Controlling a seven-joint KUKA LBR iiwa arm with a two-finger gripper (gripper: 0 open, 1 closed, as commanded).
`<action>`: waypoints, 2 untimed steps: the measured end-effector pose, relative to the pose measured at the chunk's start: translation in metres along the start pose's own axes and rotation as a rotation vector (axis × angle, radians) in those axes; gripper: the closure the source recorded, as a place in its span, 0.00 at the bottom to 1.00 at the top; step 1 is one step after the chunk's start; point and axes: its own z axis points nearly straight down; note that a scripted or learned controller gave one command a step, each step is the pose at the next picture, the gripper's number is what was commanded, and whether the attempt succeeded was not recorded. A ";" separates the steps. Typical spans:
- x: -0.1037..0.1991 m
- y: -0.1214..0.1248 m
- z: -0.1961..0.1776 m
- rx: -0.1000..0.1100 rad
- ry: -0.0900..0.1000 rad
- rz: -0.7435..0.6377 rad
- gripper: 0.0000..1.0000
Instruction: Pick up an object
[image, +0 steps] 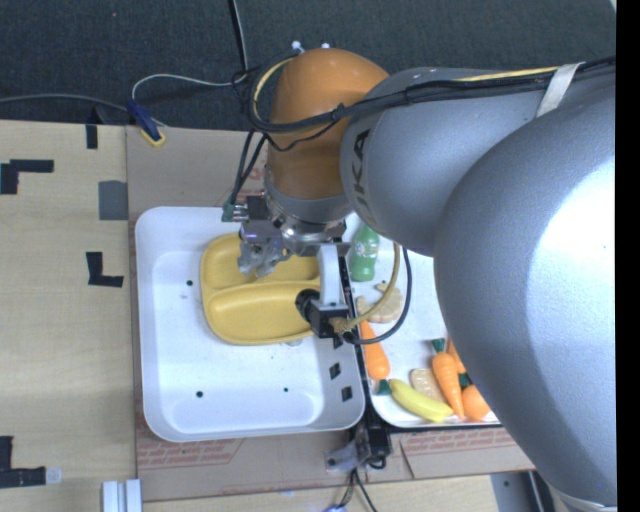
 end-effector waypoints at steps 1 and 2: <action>-0.059 0.038 -0.033 0.000 -0.002 0.001 1.00; -0.022 0.020 -0.020 0.002 -0.001 -0.001 1.00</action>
